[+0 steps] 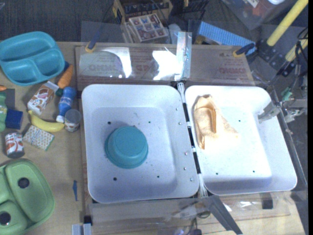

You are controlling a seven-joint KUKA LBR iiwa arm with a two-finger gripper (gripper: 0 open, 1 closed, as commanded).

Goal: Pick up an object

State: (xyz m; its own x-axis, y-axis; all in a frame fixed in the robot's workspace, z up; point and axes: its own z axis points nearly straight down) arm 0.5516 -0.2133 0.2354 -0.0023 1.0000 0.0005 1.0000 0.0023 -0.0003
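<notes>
Two white bins sat side by side: the left bin (93, 111) held an upturned teal bowl (126, 147) at its centre, the right bin (254, 175) a crumpled tan cloth (208, 121) near its upper-left wall. The gripper (281, 109) hung at the frame's right edge, presumably parked clear before a pick; its state could not be told.

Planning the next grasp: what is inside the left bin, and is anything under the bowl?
The left bin holds one teal bowl, upside down. Whatever lies beneath it is covered.
</notes>
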